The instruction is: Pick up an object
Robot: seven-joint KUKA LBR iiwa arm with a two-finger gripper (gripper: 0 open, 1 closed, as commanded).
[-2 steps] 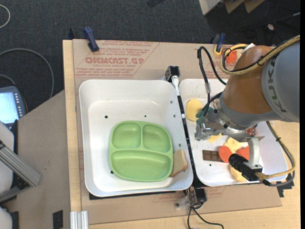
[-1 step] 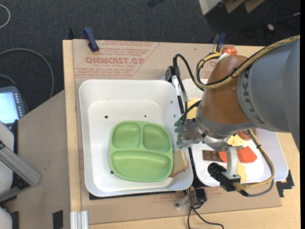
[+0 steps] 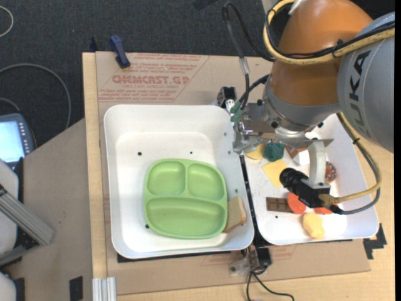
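Camera view: end effector [image 3: 274, 144] (finger state unclear) hangs above a small teal object [image 3: 273, 150].

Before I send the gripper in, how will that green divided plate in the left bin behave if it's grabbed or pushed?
The green divided plate looks like rigid moulded plastic, so probably stiff and light. It lies flat and low, so it would likely slide rather than tip. Its shallow rim offers little grip.

The board [image 3: 150, 74] under the bins reads "CHEMCAST GP"; the arm [image 3: 369, 74] shows "KU".
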